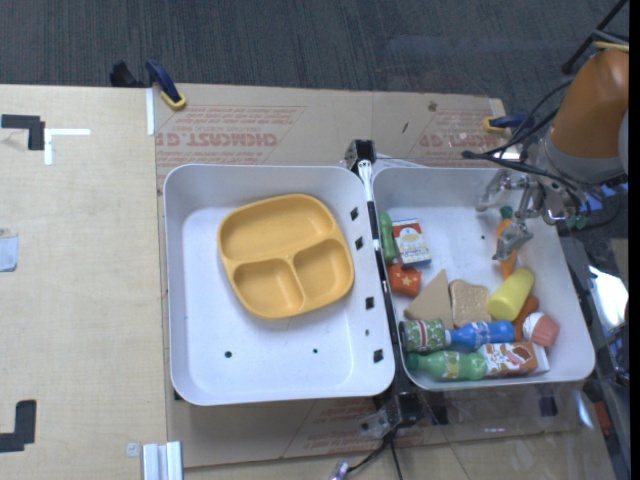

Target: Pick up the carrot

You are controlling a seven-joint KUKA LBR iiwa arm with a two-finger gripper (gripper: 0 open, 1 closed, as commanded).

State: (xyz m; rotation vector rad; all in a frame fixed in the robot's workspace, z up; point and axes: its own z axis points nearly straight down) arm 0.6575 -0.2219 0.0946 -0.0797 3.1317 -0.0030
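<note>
**Carrot between the fingers over the right bin**

The bench (80,298) is pale wood-grain board, with black bracket marks at its left edge and a sheet of brown cardboard (300,126) printed with reversed red lettering lying under both bins. At the near edge of the bench a metal fitting (160,458) pokes up beside the cardboard's near left corner, and cables (385,438) trail out below the seam between the bins.

In the right bin (455,193) the clutter sits along the near wall: a green bottle (448,366) and a red-labelled bottle (505,358) lie just at the rim, a blue-capped bottle (460,335) rests just behind them, and a small red-and-white item (541,329) lies at the near right corner. Behind these are two slices of toy bread (455,300), a yellow piece (510,294) and a red tomato-like piece (404,281) by the left wall. Further back, a small carton (411,242) sits beside a green stick (386,236) along that wall.

The left bin (200,358) carries a yellow divided plate (285,255) set toward its far right.

Near the far right of the right bin, the gripper (512,230) reaches in with its fingers closed around the carrot (509,250), whose orange tip hangs below them, just above the bin floor. The orange band of the arm (592,108) shows behind it.

Clamps (165,83) pin the cardboard's far edge. Beyond the bench lies dark grey carpet (300,18).
</note>
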